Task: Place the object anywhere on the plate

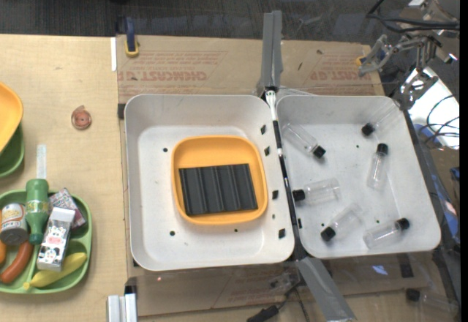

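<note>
A yellow-orange plate [191, 154] lies in the middle of the left bin [146, 189]. A dark grey ribbed rectangular object [219, 189] rests flat on the plate and covers most of its lower half. My gripper [398, 57] hangs at the top right, above the far right corner of the right bin [417, 189] and far from the plate. Nothing shows beneath it.
Several clear vials with black caps lie scattered in the right bin, for example one vial [303, 140] near its left wall. On the wooden table to the left stand a green tray of toy food [80, 258] and a yellow bowl [7, 119]. Cables hang at the right.
</note>
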`<state>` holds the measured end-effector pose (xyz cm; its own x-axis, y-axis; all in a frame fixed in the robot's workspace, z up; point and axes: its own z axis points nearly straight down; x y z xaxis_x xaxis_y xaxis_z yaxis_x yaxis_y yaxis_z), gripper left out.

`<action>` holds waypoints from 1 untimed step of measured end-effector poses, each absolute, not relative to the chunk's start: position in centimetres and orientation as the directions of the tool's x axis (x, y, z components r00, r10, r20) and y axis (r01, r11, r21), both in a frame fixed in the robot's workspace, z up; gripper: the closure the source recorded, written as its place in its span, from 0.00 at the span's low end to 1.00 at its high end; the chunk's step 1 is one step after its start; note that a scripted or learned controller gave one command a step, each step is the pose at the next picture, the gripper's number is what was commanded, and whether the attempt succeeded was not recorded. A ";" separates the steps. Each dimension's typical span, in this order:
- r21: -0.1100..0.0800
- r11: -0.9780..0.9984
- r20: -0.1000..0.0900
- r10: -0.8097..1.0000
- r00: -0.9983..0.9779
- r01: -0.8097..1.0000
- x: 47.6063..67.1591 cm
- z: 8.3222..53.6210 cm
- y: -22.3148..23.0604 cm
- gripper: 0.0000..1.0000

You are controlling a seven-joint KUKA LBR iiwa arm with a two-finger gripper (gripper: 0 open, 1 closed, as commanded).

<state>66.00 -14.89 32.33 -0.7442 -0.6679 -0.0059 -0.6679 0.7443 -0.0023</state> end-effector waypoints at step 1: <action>-0.002 0.504 -0.005 -0.864 -0.504 -0.864 65.8 30.9 -18.8 0.00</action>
<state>65.84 -18.85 30.90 -0.5042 -0.8636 -0.0052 -0.8636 0.5042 -0.0024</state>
